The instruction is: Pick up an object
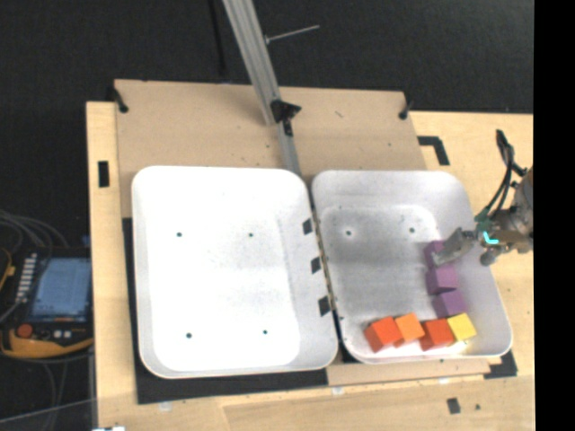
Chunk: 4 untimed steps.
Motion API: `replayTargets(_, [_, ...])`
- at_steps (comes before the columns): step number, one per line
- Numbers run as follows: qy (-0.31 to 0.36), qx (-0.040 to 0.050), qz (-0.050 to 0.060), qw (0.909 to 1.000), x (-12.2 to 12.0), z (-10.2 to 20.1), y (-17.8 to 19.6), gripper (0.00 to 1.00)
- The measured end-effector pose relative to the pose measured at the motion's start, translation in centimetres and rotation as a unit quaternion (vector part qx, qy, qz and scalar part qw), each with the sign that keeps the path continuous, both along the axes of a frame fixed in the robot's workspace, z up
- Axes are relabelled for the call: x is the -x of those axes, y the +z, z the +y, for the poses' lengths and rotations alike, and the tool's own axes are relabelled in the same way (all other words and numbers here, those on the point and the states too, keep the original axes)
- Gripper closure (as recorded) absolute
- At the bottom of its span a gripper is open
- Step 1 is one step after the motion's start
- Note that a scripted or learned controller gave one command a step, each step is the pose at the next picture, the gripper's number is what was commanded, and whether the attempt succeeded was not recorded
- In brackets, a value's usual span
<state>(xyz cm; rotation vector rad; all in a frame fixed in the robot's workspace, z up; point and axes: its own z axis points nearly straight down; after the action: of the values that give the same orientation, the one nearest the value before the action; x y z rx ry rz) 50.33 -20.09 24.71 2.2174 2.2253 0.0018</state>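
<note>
The right bin (386, 196) holds several small blocks along its right and front sides. A purple block (442, 279) lies by the right wall, another purple one (448, 303) sits just in front of it, and a smaller purple piece (435, 252) lies behind it. Along the front wall sit two orange blocks (384, 332) (410, 327), a red-orange block (437, 333) and a yellow block (462, 327). My gripper (472, 248) hangs over the bin's right rim, open. Its left finger (452, 243) is beside the small purple piece, with nothing between the fingers.
The left bin (220, 268) lies beside the right one. A metal pole (256, 52) slants up from the back of the bench. A blue-screened pendant (54, 294) lies off the bench at the far left.
</note>
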Motion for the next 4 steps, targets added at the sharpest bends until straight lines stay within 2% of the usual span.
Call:
replayTargets(1, [-0.001, 0.0002, -0.001, 1.0000, 0.0, 0.0, 0.1, 0.00])
replayTargets(2, [-0.003, 0.0010, 0.002, 1.0000, 0.3, 0.1, -4.2, 0.00])
replayTargets(3, [-0.005, 0.0008, 0.001, 1.0000, -0.3, 0.7, -9.0, 0.00])
replayTargets(4, [-0.004, 0.0082, -0.013, 0.9999, -1.0, 0.4, -12.2, 0.00])
